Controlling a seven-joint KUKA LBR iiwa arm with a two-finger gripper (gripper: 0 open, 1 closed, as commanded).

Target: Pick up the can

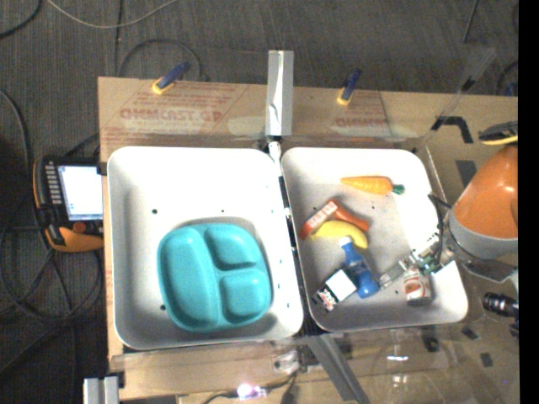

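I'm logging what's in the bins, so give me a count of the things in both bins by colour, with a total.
Teal: 1, the divided plate in the left bin
Orange: 1, the carrot in the right bin
Yellow: 1, the banana
Red: 1, the flat packet
Blue: 1, the bottle
Red and white: 1, the can by the claw
Total: 6

Small reddish-white can (414, 288) near the right bin's (438, 314) front-right corner

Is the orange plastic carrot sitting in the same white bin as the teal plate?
No, the orange plastic carrot lies in the right bin; the teal divided plate lies in the left.
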